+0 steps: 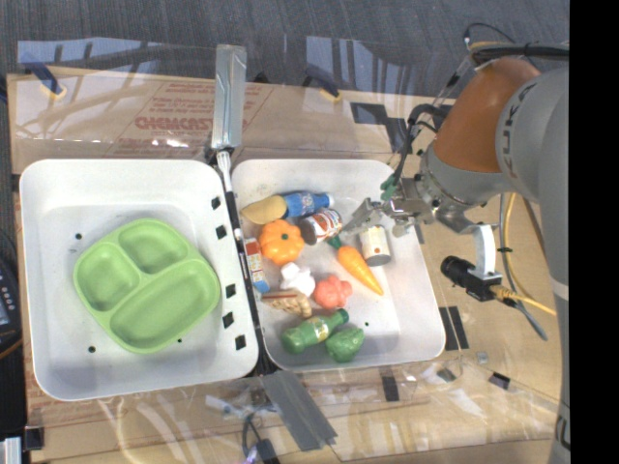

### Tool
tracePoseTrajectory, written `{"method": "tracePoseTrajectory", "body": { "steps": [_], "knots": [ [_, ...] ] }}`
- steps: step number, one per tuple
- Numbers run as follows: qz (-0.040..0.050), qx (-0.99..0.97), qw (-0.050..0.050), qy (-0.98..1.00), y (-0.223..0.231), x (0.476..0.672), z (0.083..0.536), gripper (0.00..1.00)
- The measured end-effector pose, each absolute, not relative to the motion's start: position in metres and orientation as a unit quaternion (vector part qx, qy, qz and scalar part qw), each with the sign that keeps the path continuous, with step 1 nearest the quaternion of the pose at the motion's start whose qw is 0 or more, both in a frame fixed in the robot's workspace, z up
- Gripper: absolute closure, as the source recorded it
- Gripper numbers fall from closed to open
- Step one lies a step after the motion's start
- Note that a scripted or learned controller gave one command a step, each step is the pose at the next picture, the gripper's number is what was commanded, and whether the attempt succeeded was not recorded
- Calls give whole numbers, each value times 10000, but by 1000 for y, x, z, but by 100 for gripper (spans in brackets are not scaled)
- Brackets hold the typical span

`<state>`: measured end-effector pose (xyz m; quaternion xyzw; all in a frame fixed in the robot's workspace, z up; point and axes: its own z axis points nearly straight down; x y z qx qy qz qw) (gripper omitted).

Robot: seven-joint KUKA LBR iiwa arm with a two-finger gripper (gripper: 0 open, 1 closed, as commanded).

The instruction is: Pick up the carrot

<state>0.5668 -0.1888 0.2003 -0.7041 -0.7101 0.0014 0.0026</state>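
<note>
The carrot (pixel 359 270) is orange, long and pointy, with a bit of green at its top end. It lies tilted in the right bin (pixel 416 298), near that bin's right side. The claw (pixel 372 222) hangs just above the carrot's top end. Its two fingers are apart, with nothing between them. A small silver can (pixel 375 246) sits right by the carrot.

There are two white bins. The left bin (pixel 48 259) has one green plate (pixel 146 284) with three parts. The right bin also has one pumpkin (pixel 280 242), one potato (pixel 263 210), one blue bottle (pixel 305 203) and one green bottle (pixel 311 333).
</note>
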Motion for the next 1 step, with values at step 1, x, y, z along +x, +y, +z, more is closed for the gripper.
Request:
{"method": "tracePoseTrajectory", "body": {
  "steps": [1],
  "knots": [
    [-77,-6943,-72,-7196,-197,581,120,0]
  ]
}}
